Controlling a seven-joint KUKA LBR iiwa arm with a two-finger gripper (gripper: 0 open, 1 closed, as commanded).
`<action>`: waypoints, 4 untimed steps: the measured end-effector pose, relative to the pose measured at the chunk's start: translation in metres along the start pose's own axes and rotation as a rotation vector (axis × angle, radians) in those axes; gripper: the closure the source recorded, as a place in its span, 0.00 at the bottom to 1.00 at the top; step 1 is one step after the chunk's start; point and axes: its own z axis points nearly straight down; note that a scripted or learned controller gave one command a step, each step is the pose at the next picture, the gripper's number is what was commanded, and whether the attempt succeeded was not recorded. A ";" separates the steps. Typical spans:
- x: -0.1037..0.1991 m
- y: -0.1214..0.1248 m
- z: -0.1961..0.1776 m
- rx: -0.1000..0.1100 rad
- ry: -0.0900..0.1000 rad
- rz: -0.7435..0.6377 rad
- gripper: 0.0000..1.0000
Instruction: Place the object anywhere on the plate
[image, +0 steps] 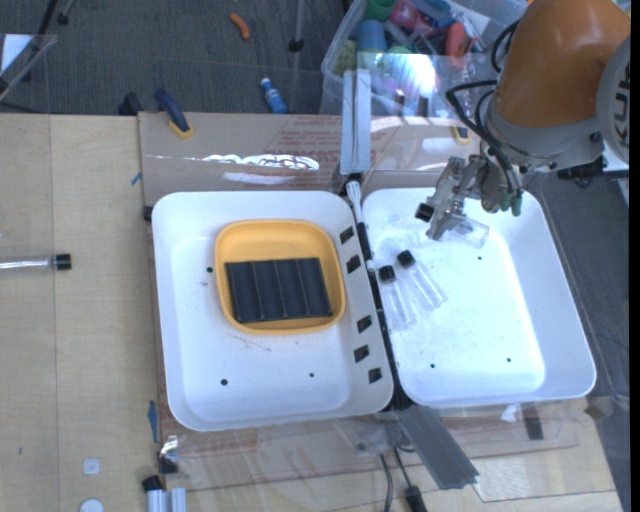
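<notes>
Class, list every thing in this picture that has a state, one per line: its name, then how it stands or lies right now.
Yellow plate: in the left bin, a dark ribbed slab on it.
Dark ribbed slab: flat on the plate.
Two clear vials with black caps: lying in the right bin, not on the plate.
Clear vial: at the gripper, above the right bin.
Gripper: over the right bin's far side.
</notes>
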 end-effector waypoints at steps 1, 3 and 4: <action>-0.010 -0.004 0.001 0.000 -0.005 -0.207 1.00; -0.019 0.003 -0.013 0.000 -0.007 -0.777 1.00; -0.020 -0.003 -0.010 0.000 -0.005 -1.004 1.00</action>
